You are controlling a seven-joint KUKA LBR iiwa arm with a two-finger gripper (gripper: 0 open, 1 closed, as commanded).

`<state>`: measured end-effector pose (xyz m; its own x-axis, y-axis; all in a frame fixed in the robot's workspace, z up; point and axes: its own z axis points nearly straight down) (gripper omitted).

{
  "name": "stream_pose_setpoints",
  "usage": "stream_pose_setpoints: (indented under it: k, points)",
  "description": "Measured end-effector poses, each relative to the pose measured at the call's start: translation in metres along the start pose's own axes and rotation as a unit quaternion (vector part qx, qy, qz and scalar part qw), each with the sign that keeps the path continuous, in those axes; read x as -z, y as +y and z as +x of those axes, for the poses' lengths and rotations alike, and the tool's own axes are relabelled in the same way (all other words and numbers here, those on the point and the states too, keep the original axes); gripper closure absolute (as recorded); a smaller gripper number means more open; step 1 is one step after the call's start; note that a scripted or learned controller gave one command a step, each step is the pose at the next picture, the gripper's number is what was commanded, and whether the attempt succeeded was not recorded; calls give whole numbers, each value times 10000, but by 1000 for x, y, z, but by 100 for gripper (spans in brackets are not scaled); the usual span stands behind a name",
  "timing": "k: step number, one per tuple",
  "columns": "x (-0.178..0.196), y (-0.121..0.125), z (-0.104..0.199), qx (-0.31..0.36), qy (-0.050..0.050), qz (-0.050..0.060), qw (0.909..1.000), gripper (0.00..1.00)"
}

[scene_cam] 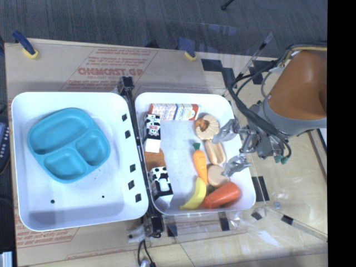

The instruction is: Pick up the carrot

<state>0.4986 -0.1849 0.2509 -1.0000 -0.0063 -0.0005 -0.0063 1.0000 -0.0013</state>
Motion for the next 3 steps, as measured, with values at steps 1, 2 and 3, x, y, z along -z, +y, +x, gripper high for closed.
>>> stream_pose_setpoints:
  k: [1, 2, 3]
  points:
    - [-148, 10, 1, 677, -17, -6, 9977, 0]
    - [-138, 12, -1, 719, -26, -2, 9974, 100]
    - [-87, 88, 5, -986, -16, -13, 9951, 100]
